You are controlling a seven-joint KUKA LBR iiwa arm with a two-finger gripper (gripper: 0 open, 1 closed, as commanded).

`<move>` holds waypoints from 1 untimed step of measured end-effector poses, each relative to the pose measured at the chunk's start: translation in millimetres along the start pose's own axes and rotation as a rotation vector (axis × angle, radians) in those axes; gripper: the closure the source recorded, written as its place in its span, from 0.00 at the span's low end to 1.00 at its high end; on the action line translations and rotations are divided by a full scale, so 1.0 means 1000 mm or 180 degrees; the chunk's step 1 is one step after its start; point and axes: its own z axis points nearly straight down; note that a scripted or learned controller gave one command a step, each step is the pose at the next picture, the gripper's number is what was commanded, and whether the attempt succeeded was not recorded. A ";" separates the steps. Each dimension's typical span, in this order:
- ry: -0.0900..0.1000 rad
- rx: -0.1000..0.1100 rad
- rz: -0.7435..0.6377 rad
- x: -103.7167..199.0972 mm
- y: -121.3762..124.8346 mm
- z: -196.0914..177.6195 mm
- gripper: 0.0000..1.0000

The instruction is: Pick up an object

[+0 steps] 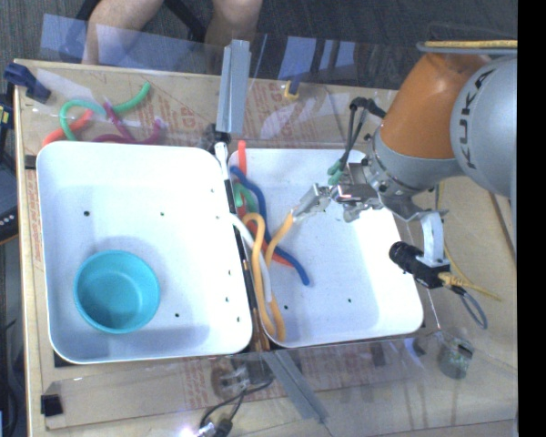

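- While the grey arm [455, 116] with its orange band reaches in from the right, its pincer [302, 209] hangs over the upper middle of the right bin [382, 308].
- Its two thin metal fingers [315, 198] point left and slightly down, toward the tangle of tubes; their tips lie close together with only a narrow gap, and nothing sits between them.
- Just left of the tips, a bundle of bendy tubes [259, 244] lies along the left wall of the right bin: a red one [241, 157] at the top, a green one [251, 200] and a blue one [289, 260] curving across it, and orange-yellow ones [271, 303] running down toward the bin's near edge.
- One orange-yellow tube [280, 235] rises toward the fingertips and seems to end just beside them; whether it touches them I cannot tell.
- Over in the left bin [64, 180], a round teal bowl [116, 290] sits upright in the near left corner, well apart from the pincer.
- Behind the left bin, on the desk [491, 353], more coloured tubes [105, 121] in green, pink and red lie in a loose heap.
- At the top edge, beyond the desk, a person's bare legs [146, 7] are visible.
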 end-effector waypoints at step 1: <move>-0.0009 -0.0026 -0.0262 -0.020 0.030 0.154 0.00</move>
